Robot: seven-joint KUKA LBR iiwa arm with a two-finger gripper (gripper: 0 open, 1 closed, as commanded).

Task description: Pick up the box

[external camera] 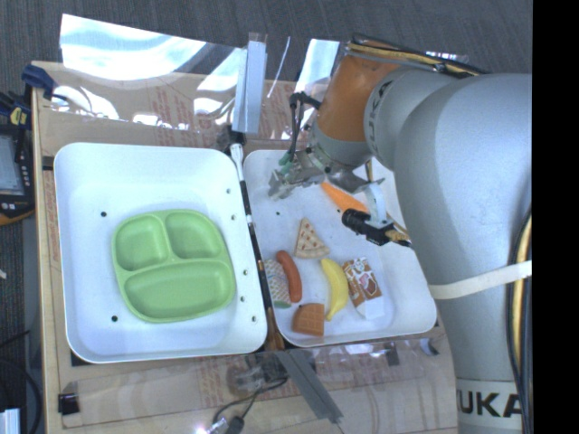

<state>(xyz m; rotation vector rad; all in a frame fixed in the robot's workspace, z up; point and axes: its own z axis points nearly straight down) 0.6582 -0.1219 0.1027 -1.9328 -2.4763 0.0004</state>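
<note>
The box [363,286] is a small white carton with a red and brown print. It lies flat in the right bin [409,307], toward its near right corner, just right of a yellow banana [335,287]. My gripper [289,181] hangs low over the far left corner of the same bin, well up and left of the box, with nothing visibly in it. The grey arm with its orange band [348,98] covers the bin's far right side.
An orange carrot [344,197], a sandwich wedge [309,240], a sausage [289,275], a striped piece [273,283] and an orange toast block [308,319] share the right bin. The left bin [81,179] holds a green divided plate [172,265].
</note>
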